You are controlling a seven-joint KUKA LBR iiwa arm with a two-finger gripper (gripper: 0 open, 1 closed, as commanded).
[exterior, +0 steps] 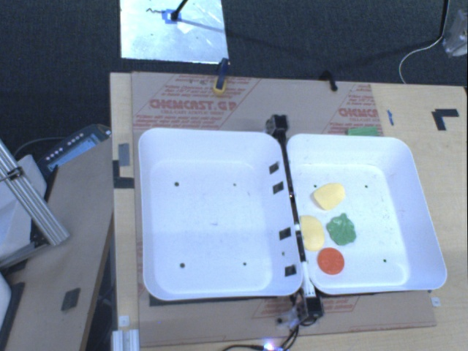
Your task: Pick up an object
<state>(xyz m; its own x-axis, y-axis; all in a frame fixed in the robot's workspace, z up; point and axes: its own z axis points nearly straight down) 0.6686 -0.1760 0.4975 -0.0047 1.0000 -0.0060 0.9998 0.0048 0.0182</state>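
Two shallow white bins sit side by side on the table (183,97), touching along their inner walls, where a row of small black clips (281,210) runs from far to near; the left bin (157,148) has small dark dots on its floor; the right bin (417,189) holds four things, all in its left half, near the shared wall.

The first is a yellow piece (329,194), rounded, lying furthest from the camera among the four; nearer and to the left lies a second yellow piece (312,232), close to the bin's left wall; just right of it is a green piece (341,229) with a bumpy outline, and the two are touching or almost touching, I cannot tell which; nearest of all is a red disc (330,261), flat and round, just beside the near ends of the second yellow piece and the green piece.

A brown board (241,102) with red printed letters lies under both bins; on its far edge stands a small yellow clip (219,86); beyond the table, on the dark floor, lies a shiny grey sheet (172,20).

The state of the end effector cannot be told.
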